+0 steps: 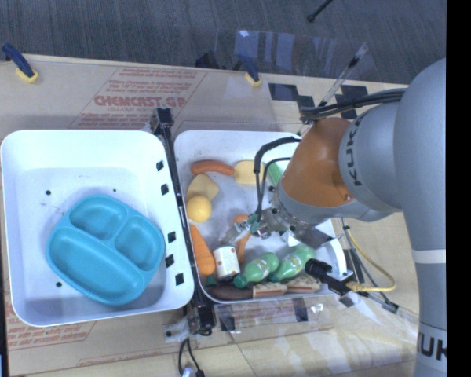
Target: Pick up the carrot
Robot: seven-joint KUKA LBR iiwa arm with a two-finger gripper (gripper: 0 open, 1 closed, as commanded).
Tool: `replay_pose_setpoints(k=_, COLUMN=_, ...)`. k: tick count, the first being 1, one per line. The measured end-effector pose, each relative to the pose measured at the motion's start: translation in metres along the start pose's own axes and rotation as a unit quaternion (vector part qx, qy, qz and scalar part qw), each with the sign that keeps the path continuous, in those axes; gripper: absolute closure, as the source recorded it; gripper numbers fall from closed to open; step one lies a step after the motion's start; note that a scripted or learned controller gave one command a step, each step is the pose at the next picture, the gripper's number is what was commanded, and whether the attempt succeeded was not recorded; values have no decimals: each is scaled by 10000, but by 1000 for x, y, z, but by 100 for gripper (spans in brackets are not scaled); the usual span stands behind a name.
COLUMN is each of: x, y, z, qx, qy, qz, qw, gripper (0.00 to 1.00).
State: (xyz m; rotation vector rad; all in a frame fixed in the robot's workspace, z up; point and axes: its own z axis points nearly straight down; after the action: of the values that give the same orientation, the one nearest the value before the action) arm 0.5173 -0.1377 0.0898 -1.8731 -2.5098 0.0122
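A large grey robot arm with an orange wrist band (322, 171) reaches over the right-hand shallow white bin (220, 144) on the surface, its end effector (263, 225) low among the toy food; its state cannot be told. The long orange plastic carrot (202, 250) lies against the bin's left wall, beside a small white jar (226, 261). A good grasp would probably shift left and close across the carrot's width, clear of wall and jar.

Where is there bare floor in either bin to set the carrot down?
Left bin: bare floor lies along its far wall and near its left wall, around the blue divided tray. Right bin: crowded; the carrot, lemon, sausage and green bottles fill it, leaving a small patch beside the lemon, near the gripper.
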Motion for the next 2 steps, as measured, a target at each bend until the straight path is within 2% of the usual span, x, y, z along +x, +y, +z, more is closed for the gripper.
replay_pose_setpoints(k=1, x=0, y=2, z=-11, qx=9, qy=-4, qz=-66, qw=10000, gripper=100)
replay_pose_setpoints(k=2, x=24, y=0, z=-22, qx=-5, qy=13, qz=642, qw=9979, gripper=100)
